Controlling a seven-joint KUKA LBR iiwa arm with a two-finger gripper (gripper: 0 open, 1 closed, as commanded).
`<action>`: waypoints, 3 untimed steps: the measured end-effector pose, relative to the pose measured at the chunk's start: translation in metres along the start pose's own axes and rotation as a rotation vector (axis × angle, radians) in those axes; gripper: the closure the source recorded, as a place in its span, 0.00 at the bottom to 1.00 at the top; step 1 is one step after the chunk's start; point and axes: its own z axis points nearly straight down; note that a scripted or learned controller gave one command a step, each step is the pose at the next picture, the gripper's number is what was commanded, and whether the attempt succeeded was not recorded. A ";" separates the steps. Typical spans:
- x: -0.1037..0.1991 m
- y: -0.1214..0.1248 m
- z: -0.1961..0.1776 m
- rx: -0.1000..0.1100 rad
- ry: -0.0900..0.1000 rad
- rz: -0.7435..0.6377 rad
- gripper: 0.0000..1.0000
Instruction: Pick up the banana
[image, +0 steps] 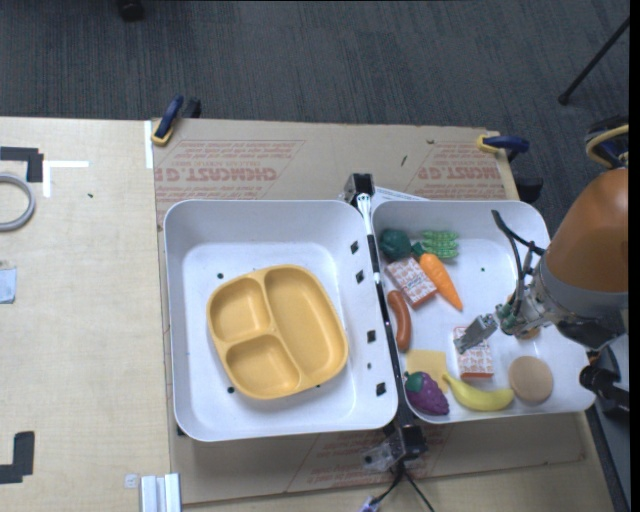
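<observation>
We see two white bins side by side on a cardboard sheet (300, 160) on the bench. The left bin (185, 320) holds a yellow tray (277, 331) with three compartments, lying tilted near the bin's middle. The right bin (470, 215) holds the toy foods. Along its upper part we find a dark green vegetable (395, 243) beside a lighter green one (438, 243), and just below them a carrot (441, 280) lying at a slant next to a red-and-white box (411, 281). A sausage (401, 318) lies upright along the left wall. Lower down, a yellow cheese slice (428, 362) sits above a purple eggplant (427, 393) in the bin's near left corner. The banana (479, 396) lies along the near wall, between the eggplant and a tan egg (531, 380), its curve opening upward; a second small red-and-white box (477, 360) touches its upper edge. The arm (590, 260) reaches in from the right, its orange band over the bin's right wall. The gripper (478, 332) hangs over the second box, just above the banana and apart from it. We cannot tell how its fingers stand, for they are too small and blurred. Blue clamps (170, 116) pin the cardboard at its far corners.
</observation>
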 end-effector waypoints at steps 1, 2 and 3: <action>0.074 0.023 -0.050 -0.001 -0.001 -0.110 0.00; 0.123 0.027 -0.050 0.000 0.000 0.111 0.00; 0.159 0.038 -0.050 0.000 0.000 -0.282 0.00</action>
